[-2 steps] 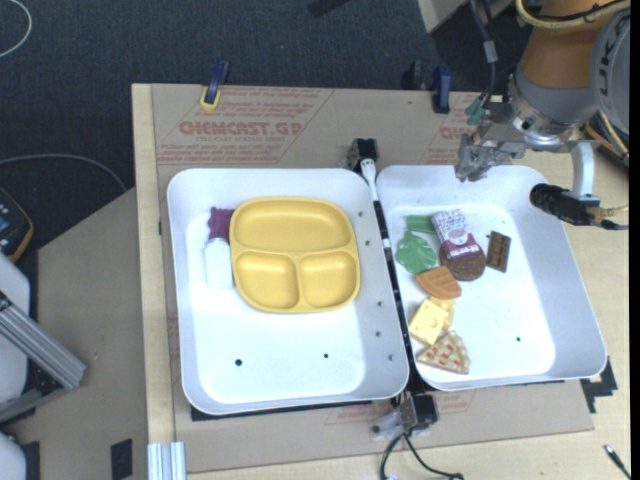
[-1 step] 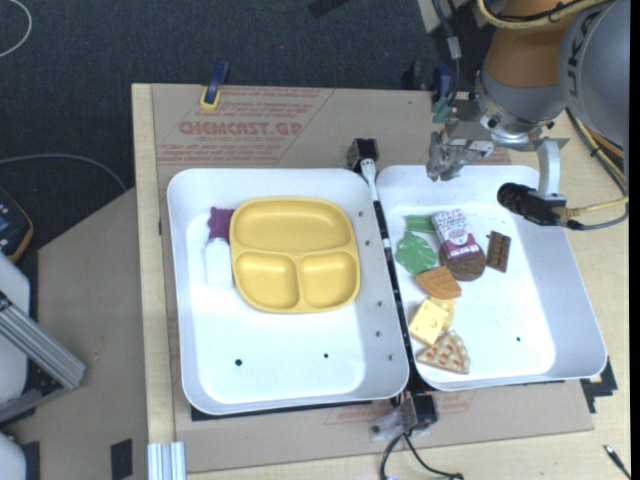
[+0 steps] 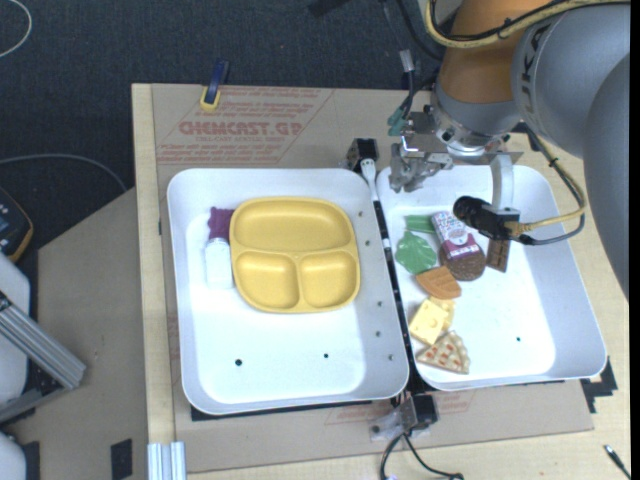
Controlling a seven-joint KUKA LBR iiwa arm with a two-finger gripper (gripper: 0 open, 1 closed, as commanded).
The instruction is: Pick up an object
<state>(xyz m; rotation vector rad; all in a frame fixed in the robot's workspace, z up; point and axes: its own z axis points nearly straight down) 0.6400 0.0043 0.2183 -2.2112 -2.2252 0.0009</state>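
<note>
**Arm Poised at the Back of the Toy-Food Bin, Nothing Lifted Yet**

The grey arm with its orange band reaches in over the right-hand shallow white plastic bin [image 3: 560,318], and its metal two-finger gripper [image 3: 412,173] hangs near that bin's far left corner. From this slanted view it cannot be told how the pincer stands, and no object shows in its grasp; it appears to carry nothing.

The candidates for picking all lie in that same bin, in a loose cluster along its left side, nearer the camera than the gripper. Closest to the gripper sit a green leaf-shaped toy piece [image 3: 416,253] and a small maroon-and-white wrapped packet [image 3: 452,232], with a dark brown round piece [image 3: 466,264] just beside the packet. Nearer the front edge come an orange-brown cookie-like disc [image 3: 438,284], a pale yellow cheese-like block [image 3: 430,320] and a pizza-slice wedge [image 3: 446,352]. A black cylindrical attachment [image 3: 482,214] with a yellow cable hangs over the bin just right of the packet.

The left-hand bin, across the divider, holds a yellow three-compartment plastic tray [image 3: 295,253], with a purple item [image 3: 220,220] and a white item [image 3: 216,263] tucked against the tray's far side.

The risk from here is crowding. The pieces touch or overlap, so a descent could pinch two at once, or nudge one aside and close on air. The flat pieces offer little height to grip. A descent straight down from here would likely meet bare bin floor or the bin wall.
</note>
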